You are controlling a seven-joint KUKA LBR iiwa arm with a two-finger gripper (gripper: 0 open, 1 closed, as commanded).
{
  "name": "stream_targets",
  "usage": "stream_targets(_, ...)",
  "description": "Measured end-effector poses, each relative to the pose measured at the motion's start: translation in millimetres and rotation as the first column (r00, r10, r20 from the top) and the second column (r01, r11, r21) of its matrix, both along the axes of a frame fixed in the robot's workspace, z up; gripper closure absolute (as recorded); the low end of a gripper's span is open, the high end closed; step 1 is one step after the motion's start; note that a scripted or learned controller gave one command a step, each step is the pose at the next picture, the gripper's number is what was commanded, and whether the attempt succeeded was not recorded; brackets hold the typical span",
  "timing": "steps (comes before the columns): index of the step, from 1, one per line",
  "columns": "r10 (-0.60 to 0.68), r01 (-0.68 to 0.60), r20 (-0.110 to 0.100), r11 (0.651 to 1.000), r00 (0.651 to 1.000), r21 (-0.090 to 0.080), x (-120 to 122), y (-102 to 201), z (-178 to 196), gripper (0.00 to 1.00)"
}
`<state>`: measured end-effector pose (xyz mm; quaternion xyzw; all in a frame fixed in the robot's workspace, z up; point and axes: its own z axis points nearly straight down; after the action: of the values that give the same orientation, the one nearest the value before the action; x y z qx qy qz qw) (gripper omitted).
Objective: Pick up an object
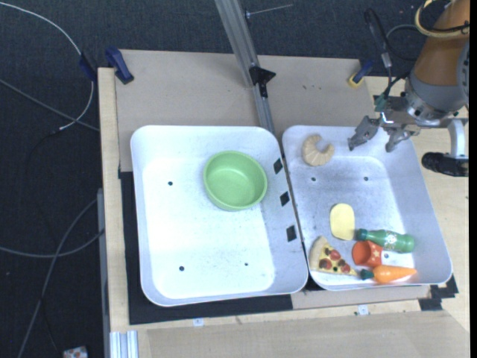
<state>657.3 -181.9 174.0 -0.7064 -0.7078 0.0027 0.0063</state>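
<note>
Bench: pale wood on dark carpet, bearing two white bins side by side.
Left bin (pixel 160 222): green bowl (pixel 235 180) near its far edge.
Right bin (pixel 417 200): croissant (pixel 317 150) in the far left corner; yellow piece (pixel 342 221), pizza slice (pixel 332 259), green bottle (pixel 387 239), red item (pixel 366 253) and carrot (pixel 393 274) clustered along the near edge.
Gripper (pixel 378 139): over the right bin's far edge, fingers spread apart, nothing between them.

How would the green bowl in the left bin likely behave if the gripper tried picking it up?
The round green bowl looks like rigid plastic, probably light. Its smooth curved rim may slip from a pinch. Sitting upright on the flat white bin, it would likely slide, not tip.
</note>
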Motion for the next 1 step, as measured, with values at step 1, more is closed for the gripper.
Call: stream_targets(1,-0.001,0.001,-0.001,1.000,1.000,0.001,-8.6,8.1,-55.2,0.00)
